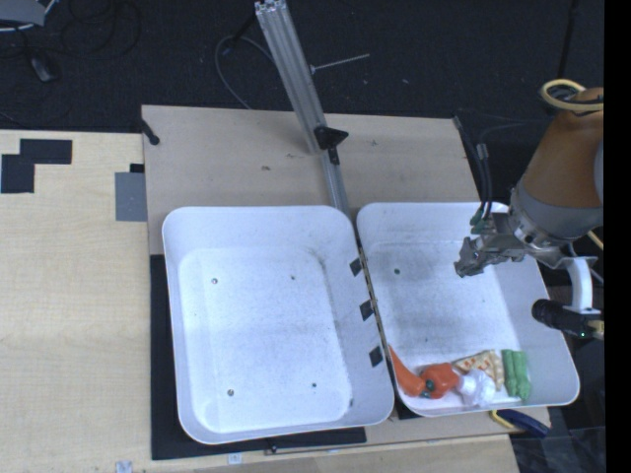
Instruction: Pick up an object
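Note:
In the right bin (434, 294), several small objects lie bunched at the near edge: an orange-red carrot-like piece (426, 377), a tan waffled piece (480, 364), a white lump (476, 389) and a green piece (516, 373). My gripper (471, 263) hangs over the right bin's far right part, well above and behind that cluster. Nothing shows between its fingers. The grey arm with its orange band (564, 161) enters from the right.
The left bin (261, 323) sits beside the right one, with black clips (365, 308) along their shared edge. A slanted aluminium rail (301, 87) rises behind the bins. The wooden bench (69, 294) extends to the left.

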### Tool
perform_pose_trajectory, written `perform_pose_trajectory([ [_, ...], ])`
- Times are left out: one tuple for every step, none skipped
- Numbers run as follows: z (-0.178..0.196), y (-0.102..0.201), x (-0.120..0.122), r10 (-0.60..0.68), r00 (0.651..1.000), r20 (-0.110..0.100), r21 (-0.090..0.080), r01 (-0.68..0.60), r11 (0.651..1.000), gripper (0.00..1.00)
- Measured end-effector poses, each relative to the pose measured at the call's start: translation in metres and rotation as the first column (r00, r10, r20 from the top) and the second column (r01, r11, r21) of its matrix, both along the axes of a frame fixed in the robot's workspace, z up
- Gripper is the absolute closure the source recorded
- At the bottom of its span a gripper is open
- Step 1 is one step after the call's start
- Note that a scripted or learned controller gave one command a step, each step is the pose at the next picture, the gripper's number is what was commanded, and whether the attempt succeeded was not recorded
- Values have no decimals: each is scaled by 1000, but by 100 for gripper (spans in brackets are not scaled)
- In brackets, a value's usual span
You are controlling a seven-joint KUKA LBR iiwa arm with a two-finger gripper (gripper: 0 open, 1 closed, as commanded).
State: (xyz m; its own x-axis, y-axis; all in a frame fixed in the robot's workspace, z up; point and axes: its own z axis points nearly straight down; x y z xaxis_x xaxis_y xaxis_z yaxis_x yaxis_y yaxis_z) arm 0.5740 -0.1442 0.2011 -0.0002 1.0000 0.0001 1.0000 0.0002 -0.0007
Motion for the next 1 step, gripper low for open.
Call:
perform_pose_trajectory([
  [-15, 67, 36, 5, 1000, 0, 1, -5, 1000, 100],
])
